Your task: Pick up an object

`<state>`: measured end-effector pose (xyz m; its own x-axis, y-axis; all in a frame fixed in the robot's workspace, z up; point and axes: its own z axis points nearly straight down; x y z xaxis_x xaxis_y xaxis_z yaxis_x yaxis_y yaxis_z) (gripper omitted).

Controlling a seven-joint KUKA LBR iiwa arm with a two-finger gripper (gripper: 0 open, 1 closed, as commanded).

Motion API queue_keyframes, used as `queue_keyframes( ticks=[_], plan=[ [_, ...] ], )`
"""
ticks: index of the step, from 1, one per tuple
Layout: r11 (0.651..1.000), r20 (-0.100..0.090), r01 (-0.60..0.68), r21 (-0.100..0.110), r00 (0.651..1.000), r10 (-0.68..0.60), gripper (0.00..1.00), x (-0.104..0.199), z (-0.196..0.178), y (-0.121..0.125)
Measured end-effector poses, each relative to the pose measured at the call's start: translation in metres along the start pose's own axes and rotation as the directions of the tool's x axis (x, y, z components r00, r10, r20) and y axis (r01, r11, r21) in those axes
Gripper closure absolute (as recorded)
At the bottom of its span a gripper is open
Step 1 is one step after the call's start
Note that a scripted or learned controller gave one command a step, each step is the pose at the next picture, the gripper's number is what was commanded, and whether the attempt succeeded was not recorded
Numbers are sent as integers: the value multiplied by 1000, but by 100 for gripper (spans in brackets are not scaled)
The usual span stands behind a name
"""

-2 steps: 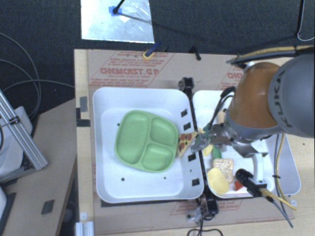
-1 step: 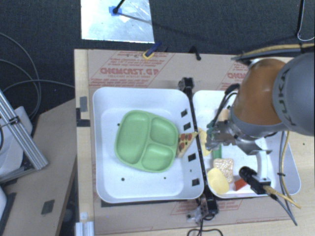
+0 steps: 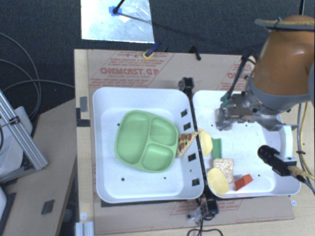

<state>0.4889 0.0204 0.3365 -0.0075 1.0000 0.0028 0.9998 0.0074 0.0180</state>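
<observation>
The gripper (image 3: 224, 122) hangs low over the right bin (image 3: 268, 188); nothing shows between its fingers, and whether they stand wide or narrow I cannot tell. Nearest below it lies the green block (image 3: 216, 147), long axis running toward the bench's front — probably the easiest target, lying apart enough for fingers to straddle. Just left of that sits a yellow piece (image 3: 205, 142), touching the pizza slice (image 3: 185, 142) that straddles the divider. Farther below cluster the cracker (image 3: 224, 165), yellow lemon (image 3: 218, 181) and red block (image 3: 243, 182), which slants up-right. Farthest left — the green tray (image 3: 146, 140) in the left bin (image 3: 106, 188).
</observation>
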Motion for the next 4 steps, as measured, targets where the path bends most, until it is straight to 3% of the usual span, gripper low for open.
queue_keyframes(
  ticks=[1,2,3,4],
  plan=[
    [1000,2,0,23,1000,0,100,41,80,24],
    [1000,-3,1,0,1000,-1,100,63,-62,0],
    [1000,2,5,24,1000,-5,100,157,47,13],
    [1000,6,-1,30,1000,1,100,187,179,22]
  ],
)
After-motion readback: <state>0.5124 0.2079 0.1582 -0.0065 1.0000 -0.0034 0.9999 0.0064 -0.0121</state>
